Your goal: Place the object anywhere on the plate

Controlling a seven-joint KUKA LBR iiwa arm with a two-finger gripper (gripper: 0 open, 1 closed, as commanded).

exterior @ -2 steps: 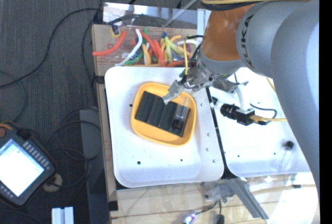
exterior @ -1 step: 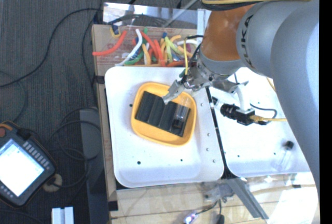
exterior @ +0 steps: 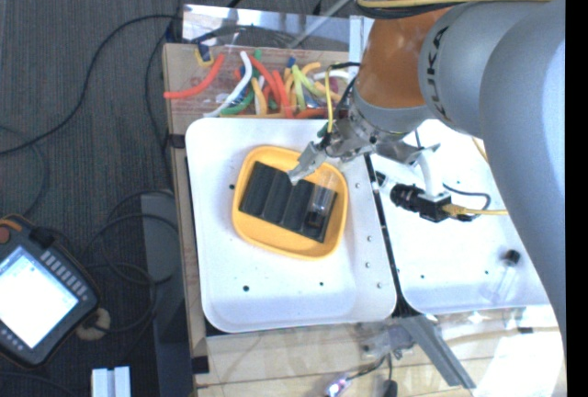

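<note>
A yellow plate (exterior: 246, 222) lies in the left white bin (exterior: 276, 299). On it rests a black ribbed block (exterior: 276, 196), reaching from the plate's upper left to its lower right, where a glossier dark part (exterior: 320, 208) sits. My gripper (exterior: 306, 165) comes in from the right and hangs over the plate's upper right rim, its tip just at the block's top edge. Nothing shows as lifted off the plate.
The right white bin (exterior: 450, 266) holds a small dark piece (exterior: 511, 255) near its right side. A bundle of coloured cables (exterior: 262, 83) lies behind the bins. The big grey arm covers the upper right. A handheld screen (exterior: 32, 294) sits on the floor at left.
</note>
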